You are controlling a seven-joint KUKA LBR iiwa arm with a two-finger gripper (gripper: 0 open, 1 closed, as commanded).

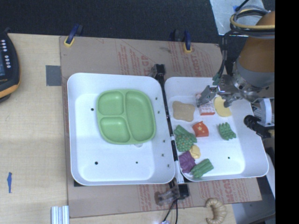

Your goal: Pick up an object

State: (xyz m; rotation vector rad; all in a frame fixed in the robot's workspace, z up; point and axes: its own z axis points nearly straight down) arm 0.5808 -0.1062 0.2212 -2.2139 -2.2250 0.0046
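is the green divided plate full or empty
Empty. The green plate lies flat in the left bin, its three compartments showing bare green; the toy foods lie in the right bin.

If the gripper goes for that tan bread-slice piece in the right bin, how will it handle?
The tan slice lies flat on the right bin, so the gripper may struggle to get under its low edge. It looks like rigid toy food, probably light. Pushed, it would likely slide, not roll.

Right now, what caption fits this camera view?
Pincer hovers over toy food in the right bin; green plate sits left.
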